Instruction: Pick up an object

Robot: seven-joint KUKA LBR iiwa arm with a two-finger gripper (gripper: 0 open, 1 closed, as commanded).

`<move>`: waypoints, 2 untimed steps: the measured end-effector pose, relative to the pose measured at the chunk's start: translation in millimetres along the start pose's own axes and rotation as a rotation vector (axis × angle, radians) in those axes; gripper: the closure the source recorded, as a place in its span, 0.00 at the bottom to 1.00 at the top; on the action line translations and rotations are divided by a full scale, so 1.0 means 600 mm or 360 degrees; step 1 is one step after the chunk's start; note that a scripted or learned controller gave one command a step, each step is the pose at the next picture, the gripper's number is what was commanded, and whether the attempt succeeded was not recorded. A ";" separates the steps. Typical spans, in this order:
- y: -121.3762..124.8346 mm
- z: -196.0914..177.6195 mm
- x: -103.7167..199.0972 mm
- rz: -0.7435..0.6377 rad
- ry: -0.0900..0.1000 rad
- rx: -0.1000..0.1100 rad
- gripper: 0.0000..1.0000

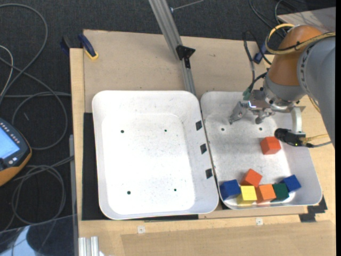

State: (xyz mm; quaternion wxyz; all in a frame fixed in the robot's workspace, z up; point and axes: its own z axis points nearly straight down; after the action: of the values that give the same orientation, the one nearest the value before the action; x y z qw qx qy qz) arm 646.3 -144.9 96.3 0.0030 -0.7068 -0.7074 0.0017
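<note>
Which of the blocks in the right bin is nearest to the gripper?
The lone orange block, lying apart just below the gripper. The other blocks sit clustered at the right bin's near edge.

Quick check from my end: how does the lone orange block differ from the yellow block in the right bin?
The lone orange block sits by itself mid-bin, touching nothing; the yellow block is packed into the cluster at the near edge of the right bin, between a blue and an orange block. The orange one lies nearer the gripper. Both are small cubes of similar size.
</note>
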 end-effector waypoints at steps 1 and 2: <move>0.004 -0.026 0.000 -0.0001 -0.0002 -0.0014 1.00; 0.020 -0.123 -0.010 -0.0001 -0.0006 -0.0024 1.00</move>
State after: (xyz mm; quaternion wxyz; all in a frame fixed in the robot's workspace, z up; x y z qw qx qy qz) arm 659.0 -150.8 169.9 -0.0037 -0.7067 -0.7075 -0.0022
